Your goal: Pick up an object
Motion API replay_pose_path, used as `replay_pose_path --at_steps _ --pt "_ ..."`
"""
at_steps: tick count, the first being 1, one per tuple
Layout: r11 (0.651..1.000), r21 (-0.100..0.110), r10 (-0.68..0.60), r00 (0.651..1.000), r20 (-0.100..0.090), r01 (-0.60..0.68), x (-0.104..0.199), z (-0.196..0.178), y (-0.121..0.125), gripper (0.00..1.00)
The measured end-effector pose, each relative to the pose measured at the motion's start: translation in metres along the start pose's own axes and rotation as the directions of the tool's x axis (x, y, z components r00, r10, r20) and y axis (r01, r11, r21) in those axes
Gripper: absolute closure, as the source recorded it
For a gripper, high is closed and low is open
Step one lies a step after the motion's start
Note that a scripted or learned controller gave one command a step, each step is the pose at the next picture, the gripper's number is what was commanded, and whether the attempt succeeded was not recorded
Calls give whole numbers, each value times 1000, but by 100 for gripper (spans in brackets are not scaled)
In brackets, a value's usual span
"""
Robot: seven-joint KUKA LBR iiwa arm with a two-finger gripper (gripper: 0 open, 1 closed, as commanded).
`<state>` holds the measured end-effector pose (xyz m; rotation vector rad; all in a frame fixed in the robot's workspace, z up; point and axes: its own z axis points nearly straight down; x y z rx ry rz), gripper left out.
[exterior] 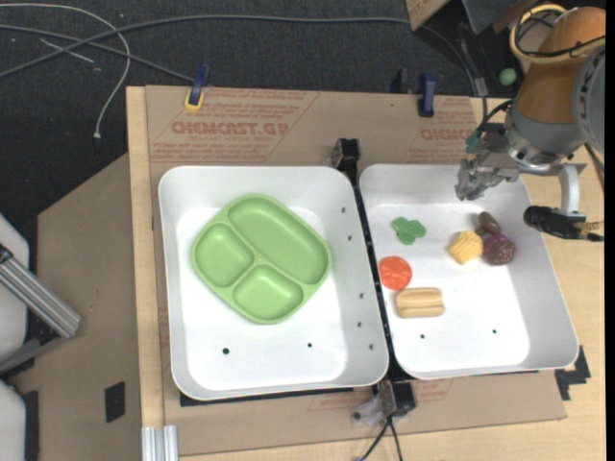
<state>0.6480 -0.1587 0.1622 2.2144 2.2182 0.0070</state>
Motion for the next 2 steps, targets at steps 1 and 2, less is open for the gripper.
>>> replay_pose_path --at_steps 1,2 --pt "1000 1 0 1000 -1 0 9 -52 -3 100" --pt "1000 4 0 1000 -1 0 9 -78 -1 100"
